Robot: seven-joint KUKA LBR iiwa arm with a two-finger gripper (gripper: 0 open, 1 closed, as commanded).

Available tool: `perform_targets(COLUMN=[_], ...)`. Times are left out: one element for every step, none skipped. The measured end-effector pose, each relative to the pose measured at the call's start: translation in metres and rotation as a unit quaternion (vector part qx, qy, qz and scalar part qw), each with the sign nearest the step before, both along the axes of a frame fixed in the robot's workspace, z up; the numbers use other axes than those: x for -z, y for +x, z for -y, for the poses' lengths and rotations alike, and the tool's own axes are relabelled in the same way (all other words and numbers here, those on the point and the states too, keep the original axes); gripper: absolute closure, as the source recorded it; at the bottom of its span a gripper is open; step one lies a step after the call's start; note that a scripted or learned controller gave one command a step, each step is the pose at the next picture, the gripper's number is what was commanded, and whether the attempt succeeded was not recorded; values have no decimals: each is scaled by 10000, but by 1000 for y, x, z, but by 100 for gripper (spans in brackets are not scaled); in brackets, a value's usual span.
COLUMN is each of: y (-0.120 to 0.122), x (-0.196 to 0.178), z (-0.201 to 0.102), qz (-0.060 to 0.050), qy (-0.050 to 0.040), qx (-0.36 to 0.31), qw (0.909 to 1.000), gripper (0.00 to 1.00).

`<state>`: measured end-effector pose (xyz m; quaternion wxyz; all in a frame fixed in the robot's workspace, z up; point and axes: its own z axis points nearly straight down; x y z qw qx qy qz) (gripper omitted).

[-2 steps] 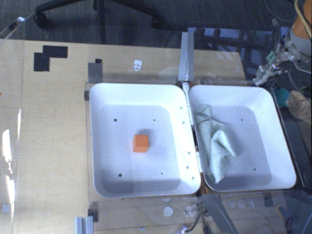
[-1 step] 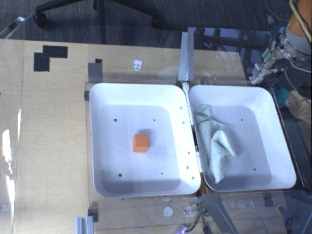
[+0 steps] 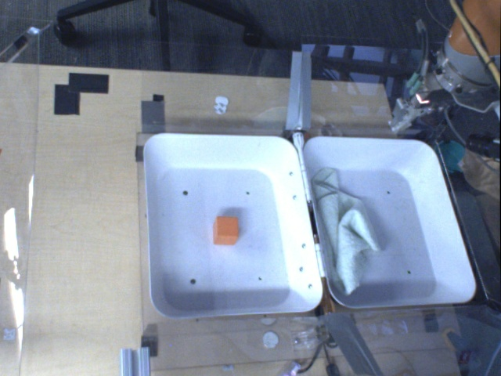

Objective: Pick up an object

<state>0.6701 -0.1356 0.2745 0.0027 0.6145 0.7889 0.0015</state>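
Approach not begun: gripper (image 3: 407, 110) parked at 1 o'clock, grip state unreadable. You must descend onto orange cube (image 3: 226, 230) or crumpled cloth (image 3: 350, 239).

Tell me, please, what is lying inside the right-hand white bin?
A crumpled pale grey cloth lies against the left wall of the shallow white right bin. Whatever may sit beneath its folds is covered and cannot be seen.

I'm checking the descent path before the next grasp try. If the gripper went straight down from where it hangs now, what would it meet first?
Probably the bench just beyond the far right corner of the right bin, or that bin's rim. The gripper hangs outside both bins, well away from the crumpled cloth and the orange cube. Depth is unclear from this slanted view.
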Motion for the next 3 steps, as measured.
perform_targets(y=[0,0,0], x=[-4,-1,3], z=[-27,-50,-69], qz=[-4,-5,-4], qy=[-2,-2,7], qx=[-203,-381,461], qw=[9998,9993,9989], gripper=[100,100,100])
